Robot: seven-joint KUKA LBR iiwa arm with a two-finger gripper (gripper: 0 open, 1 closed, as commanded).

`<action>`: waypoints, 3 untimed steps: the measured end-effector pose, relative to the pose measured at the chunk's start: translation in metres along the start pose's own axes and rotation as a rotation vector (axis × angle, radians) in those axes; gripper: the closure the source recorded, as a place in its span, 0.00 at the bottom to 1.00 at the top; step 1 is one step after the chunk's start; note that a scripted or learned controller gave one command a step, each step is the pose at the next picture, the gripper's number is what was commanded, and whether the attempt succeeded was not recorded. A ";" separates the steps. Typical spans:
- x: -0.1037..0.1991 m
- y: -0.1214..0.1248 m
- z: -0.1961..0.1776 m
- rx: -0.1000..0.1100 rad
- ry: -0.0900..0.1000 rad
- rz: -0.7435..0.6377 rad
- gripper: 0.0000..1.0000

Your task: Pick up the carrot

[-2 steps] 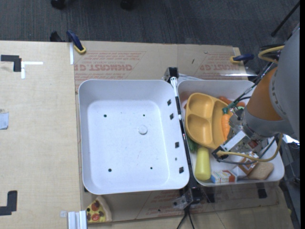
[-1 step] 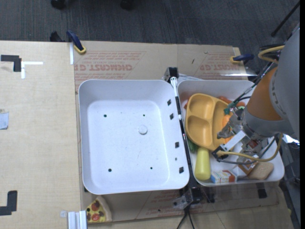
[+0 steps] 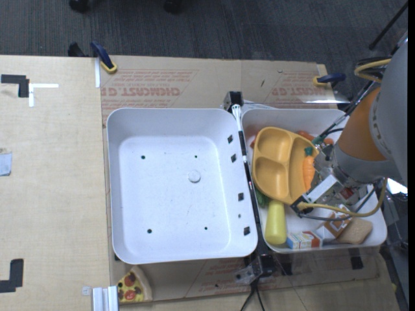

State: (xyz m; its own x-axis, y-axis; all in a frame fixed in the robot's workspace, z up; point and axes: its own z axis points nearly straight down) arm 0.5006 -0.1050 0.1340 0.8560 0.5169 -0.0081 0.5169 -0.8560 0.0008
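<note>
Carrot (image 3: pixel 308 169) lies in the right bin (image 3: pixel 285 114), touching the right rim of the yellow dish (image 3: pixel 275 161). The end effector (image 3: pixel 324 162) hangs just right of the dish, close over the carrot. I cannot tell whether it is clenched or released. The carrot looks unlifted, so the grasp and lift seem left to do.
</note>
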 end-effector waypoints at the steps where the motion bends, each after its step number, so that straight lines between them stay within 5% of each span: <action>1: 0.000 0.009 0.040 -0.006 0.012 -0.456 1.00; 2: 0.001 0.011 0.037 -0.014 0.017 -0.454 0.00; 3: 0.001 0.012 0.029 -0.013 0.015 -0.452 1.00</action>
State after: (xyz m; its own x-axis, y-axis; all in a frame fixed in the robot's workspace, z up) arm 0.5077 -0.1145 0.1051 0.5444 0.8388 0.0044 0.8387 -0.5444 0.0128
